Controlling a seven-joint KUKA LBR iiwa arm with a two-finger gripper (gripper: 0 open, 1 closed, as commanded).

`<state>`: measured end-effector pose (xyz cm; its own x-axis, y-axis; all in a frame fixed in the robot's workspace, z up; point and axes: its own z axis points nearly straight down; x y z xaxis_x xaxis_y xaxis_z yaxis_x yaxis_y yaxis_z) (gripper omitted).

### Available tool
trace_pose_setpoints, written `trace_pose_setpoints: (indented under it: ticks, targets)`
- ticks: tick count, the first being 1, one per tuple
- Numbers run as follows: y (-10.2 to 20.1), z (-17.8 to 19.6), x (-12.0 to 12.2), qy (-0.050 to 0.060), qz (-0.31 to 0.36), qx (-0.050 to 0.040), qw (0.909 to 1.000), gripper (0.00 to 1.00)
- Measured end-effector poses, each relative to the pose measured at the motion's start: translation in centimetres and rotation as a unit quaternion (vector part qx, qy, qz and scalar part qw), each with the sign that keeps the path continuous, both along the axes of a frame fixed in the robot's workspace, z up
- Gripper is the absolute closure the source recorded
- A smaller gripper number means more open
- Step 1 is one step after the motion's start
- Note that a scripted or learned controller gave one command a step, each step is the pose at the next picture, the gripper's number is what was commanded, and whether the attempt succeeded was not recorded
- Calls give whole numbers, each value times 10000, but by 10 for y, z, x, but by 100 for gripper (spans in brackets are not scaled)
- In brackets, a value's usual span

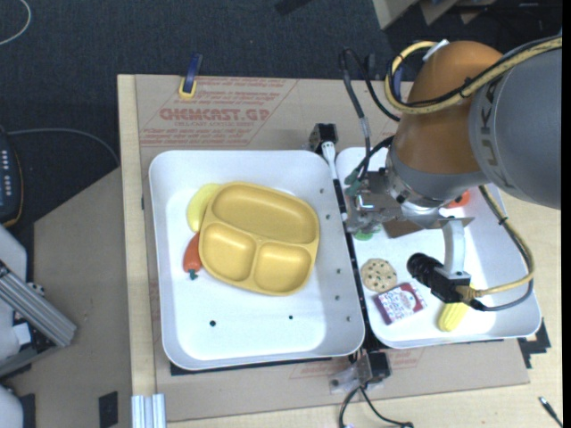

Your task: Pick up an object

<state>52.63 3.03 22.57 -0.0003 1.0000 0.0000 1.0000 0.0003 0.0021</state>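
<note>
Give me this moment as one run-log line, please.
arm: over right bin | hand: low at bin's left edge | held: nothing seen | right bin: cookie, red packet | left bin: yellow tray

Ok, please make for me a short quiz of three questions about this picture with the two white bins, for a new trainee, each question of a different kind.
1. True or false: the yellow plastic divided tray lies in the right white bin.
2. Which item lies nearest the round chocolate-chip cookie? A) the red snack packet B) the orange toy carrot C) the blue and yellow clamp
3. Fill in: the small yellow corn-like toy lies in the ____ bin.

Key: 1 false, it lies in the left white bin. 2 A. 3 right.
</note>
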Motion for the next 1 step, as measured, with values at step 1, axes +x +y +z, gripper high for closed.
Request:
trace_pose_setpoints:
  ticks: [1]
  targets:
    - [-1,1,-10,21,-8,3,10000,100]
